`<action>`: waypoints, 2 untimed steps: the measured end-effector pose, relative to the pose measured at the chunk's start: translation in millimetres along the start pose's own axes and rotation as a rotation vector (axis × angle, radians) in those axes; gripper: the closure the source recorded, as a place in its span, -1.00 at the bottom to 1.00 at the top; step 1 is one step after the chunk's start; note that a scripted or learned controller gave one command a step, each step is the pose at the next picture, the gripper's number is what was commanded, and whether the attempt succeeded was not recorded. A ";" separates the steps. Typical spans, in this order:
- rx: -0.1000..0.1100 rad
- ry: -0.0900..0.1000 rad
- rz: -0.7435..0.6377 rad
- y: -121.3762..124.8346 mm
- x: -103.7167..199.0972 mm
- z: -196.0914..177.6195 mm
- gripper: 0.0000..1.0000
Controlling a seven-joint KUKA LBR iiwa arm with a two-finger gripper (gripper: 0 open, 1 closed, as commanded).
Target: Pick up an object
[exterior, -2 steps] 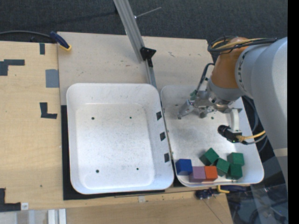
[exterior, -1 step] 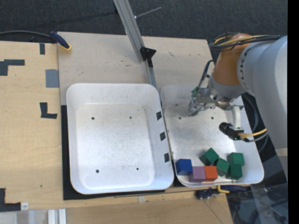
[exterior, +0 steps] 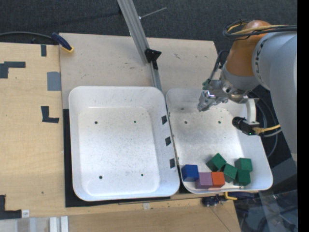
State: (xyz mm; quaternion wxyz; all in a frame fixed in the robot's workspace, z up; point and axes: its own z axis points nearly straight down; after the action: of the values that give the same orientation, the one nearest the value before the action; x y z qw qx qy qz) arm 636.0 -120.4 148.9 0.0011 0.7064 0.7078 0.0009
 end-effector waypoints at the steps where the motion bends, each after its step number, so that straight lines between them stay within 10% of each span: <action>1: -0.001 0.000 0.000 1.1 0.4 -53.1 1.00; 2: 0.005 0.001 -0.003 -1.4 46.9 -52.5 1.00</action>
State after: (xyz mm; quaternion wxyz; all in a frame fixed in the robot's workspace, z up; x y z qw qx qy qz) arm 634.4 -73.4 201.4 -0.0010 0.7052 0.7090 -0.0002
